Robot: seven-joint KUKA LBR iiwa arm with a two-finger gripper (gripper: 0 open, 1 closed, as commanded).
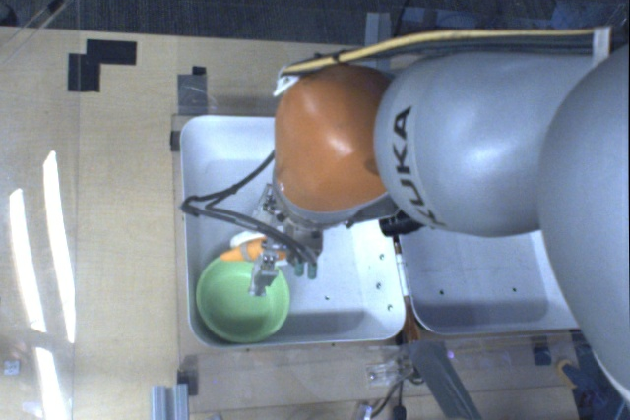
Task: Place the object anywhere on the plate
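From my remote seat I see an orange object (239, 254) lying at the upper edge of the green plate (236, 305), partly hidden by the wrist, so I cannot name it more closely. The plate sits in the near left corner of the left bin (212, 152). The tool (264, 278) hangs right over the plate's upper right part, just beside the orange object (how wide its grip stands I cannot tell). The grey arm (472, 143) with its orange band (325, 138) covers much of that bin. The right bin (492, 295) lies alongside on the worktop (108, 211).
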